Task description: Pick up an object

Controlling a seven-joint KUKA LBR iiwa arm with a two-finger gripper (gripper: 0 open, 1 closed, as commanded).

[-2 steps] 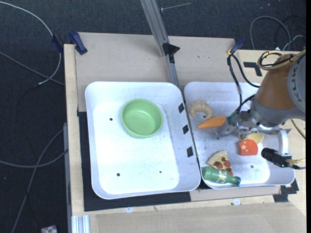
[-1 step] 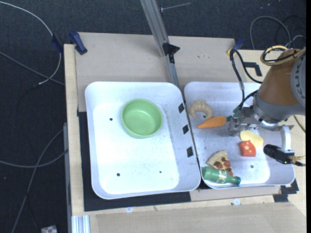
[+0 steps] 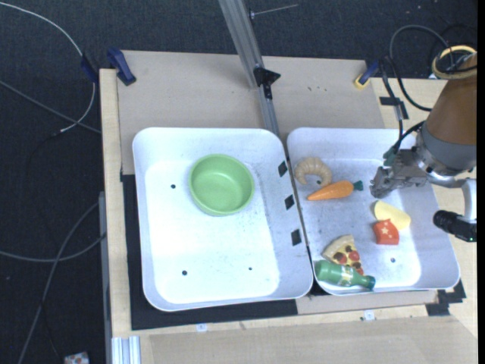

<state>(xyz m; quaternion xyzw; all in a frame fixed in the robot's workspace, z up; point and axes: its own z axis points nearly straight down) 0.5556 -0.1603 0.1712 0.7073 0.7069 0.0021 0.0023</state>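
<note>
One gripper low (perhaps beside carrot)

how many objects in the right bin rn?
6: croissant at the back left, carrot just in front, yellow piece and red piece right of center, pizza slice and green bottle at the front. The gripper may hide more.

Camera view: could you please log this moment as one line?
pincer over right bin | beside carrot | nothing seen held | green bowl in left bin
</note>
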